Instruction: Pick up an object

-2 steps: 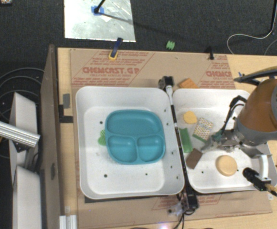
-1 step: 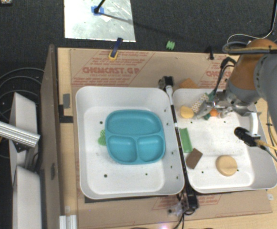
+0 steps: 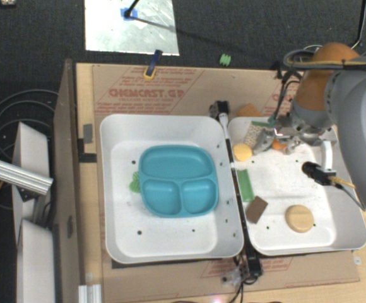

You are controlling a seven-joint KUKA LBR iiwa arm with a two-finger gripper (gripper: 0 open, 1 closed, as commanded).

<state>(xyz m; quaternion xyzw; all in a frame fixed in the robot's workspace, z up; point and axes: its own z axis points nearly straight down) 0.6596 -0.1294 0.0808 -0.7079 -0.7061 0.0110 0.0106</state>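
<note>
My gripper (image 3: 276, 139) hangs low over the back of the right bin (image 3: 344, 235), reaching in from the right. Just left of it lie a small orange piece (image 3: 262, 146) and a speckled grey piece (image 3: 257, 133), so close that contact is unclear. A yellow ball (image 3: 242, 151) rests by the bin's left wall. In front of it lie a green block (image 3: 244, 185) and a brown block (image 3: 256, 209). A tan round disc (image 3: 300, 218) sits near the front right.
The left bin (image 3: 117, 232) holds a blue divided tray (image 3: 178, 180) with a small green thing (image 3: 134, 182) at its left edge. An orange object (image 3: 247, 111) lies behind the right bin. A clamp (image 3: 221, 111) sits at the divider's back end.
</note>
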